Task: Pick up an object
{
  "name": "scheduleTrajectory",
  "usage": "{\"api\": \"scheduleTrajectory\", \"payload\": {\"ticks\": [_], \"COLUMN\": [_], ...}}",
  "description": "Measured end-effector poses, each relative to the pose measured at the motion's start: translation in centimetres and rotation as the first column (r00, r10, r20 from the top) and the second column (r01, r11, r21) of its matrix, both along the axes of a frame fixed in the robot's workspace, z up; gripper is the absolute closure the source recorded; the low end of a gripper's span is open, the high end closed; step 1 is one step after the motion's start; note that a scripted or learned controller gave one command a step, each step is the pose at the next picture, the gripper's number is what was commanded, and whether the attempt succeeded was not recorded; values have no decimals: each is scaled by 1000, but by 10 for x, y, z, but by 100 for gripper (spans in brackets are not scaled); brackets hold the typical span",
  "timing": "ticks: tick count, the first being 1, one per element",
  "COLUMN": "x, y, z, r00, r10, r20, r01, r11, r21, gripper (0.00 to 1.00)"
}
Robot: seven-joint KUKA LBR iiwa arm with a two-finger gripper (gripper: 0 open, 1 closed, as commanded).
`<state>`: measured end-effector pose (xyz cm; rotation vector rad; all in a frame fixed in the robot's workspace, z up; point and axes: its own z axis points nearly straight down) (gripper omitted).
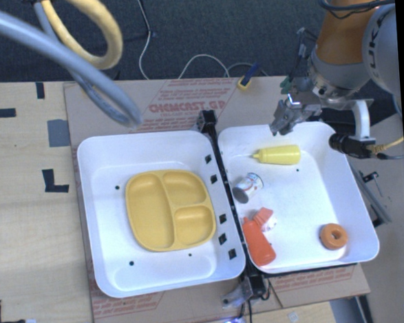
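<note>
Camera view:
Gripper [283, 123]: hangs over the right bin's [341, 182] top rim, at 12 o'clock from the yellow bottle [279, 155]. Nothing sits between its fingers; open or pressed together, cannot tell.
Yellow bottle: lies on its side near the top wall.
Small can [246, 186]: by the middle wall, at 7 o'clock from the bottle.
Orange bottle [258, 239]: against the middle wall, low down.
Donut [333, 236]: in the bottom right corner, close to the rim.
Open room: bare white floor in the bin's middle.
Left bin [98, 199]: holds a yellow tray [170, 209].
Writing: red "CHEMCAST" on the cardboard [184, 105] behind the bins.
</note>
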<state>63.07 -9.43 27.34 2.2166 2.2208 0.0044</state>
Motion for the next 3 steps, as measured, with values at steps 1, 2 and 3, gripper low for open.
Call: {"api": "scheduleTrajectory", "payload": {"ticks": [1, 2, 3], "x": [-2, -18, -20], "y": [58, 107, 161], "z": [-2, -6, -10], "r00": [1000, 1000, 1000], "r10": [3, 4, 5], "r20": [-6, -7, -7], "r01": [-3, -4, -5], "r11": [1000, 1000, 1000], "r21": [1, 2, 1], "gripper": [100, 100, 100]}}
